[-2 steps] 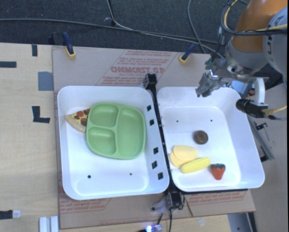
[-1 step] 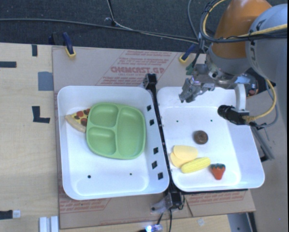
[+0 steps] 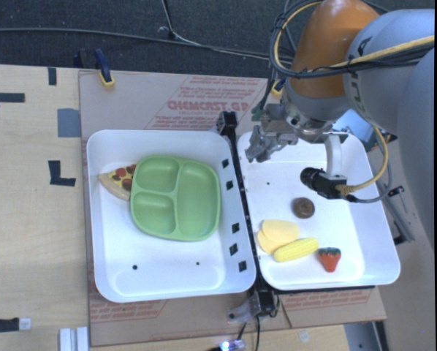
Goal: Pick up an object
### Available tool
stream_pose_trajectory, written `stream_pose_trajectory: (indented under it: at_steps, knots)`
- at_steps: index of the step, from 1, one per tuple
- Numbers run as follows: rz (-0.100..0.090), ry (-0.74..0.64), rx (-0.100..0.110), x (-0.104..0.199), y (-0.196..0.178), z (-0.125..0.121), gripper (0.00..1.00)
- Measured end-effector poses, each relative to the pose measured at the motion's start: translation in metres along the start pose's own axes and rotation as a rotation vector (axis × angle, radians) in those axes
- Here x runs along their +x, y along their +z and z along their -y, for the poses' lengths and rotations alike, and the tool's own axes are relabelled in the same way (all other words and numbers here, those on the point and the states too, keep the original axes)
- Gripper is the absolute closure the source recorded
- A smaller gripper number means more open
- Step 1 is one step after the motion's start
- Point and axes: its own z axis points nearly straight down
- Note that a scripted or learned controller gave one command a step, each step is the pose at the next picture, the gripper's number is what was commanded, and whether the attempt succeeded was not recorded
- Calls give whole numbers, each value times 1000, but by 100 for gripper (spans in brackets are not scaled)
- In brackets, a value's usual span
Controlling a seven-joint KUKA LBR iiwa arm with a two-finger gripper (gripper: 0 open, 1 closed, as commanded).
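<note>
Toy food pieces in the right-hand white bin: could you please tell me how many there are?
4: a brown round cookie mid-bin, a pale yellow cheese wedge, a yellow corn cob touching it, a red strawberry beside. The arm may hide more.

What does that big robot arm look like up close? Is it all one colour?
No. The arm is smooth, rounded grey with a glossy orange band above the wrist. Yellow and black cables loop around it. At its tip sits a small grey metal gripper.

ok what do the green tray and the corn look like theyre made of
Green tray: likely moulded plastic, judging by its even pale green colour, rounded compartments and soft sheen. Corn: probably toy plastic or rubber, with uniform bright yellow and a smooth surface; too small to tell which.
</note>
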Motion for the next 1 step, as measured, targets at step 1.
stream_pose_trajectory:
  at_steps: [1]
  knots:
    - [1,0,1,53,5,13,100]
